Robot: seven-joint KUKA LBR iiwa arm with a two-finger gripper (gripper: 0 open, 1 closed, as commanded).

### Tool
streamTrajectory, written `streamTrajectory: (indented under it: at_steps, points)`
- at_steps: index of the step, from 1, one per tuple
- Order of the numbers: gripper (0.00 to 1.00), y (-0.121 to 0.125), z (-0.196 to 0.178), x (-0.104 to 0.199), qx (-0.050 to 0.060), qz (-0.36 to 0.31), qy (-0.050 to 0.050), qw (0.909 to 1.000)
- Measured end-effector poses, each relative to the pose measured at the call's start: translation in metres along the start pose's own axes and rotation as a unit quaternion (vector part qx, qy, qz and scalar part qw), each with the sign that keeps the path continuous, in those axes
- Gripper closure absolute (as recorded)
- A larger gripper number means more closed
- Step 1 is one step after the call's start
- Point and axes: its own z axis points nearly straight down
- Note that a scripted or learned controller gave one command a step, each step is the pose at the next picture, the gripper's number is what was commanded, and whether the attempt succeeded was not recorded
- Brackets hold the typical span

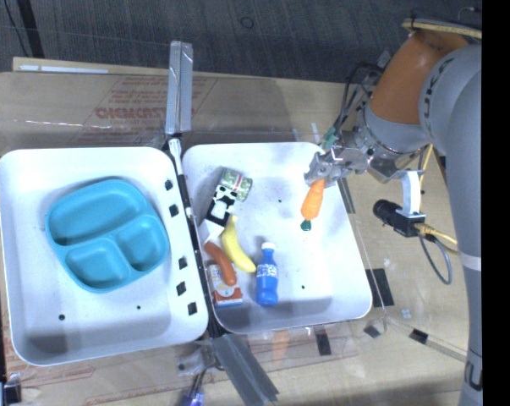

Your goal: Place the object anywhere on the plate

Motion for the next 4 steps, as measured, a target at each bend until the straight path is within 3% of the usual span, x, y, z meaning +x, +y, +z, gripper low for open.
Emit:
streamTrajectory:
  at_steps: [1, 2, 3, 4]
  points:
    - [1.00, -0.068, -0.031, 0.070, -0.001, -0.005, 0.000, 1.0000]
    - [1.00, -0.040, -0.020, 0.149, -0.001, -0.048, -0.001, 0.9989]
    - [1.00, -0.063, -0.030, 0.222, 0.001, -0.056, -0.001, 0.9984]
    - [1.00, -0.063, -0.023, 0.284, 0.001, -0.148, -0.001, 0.9890]
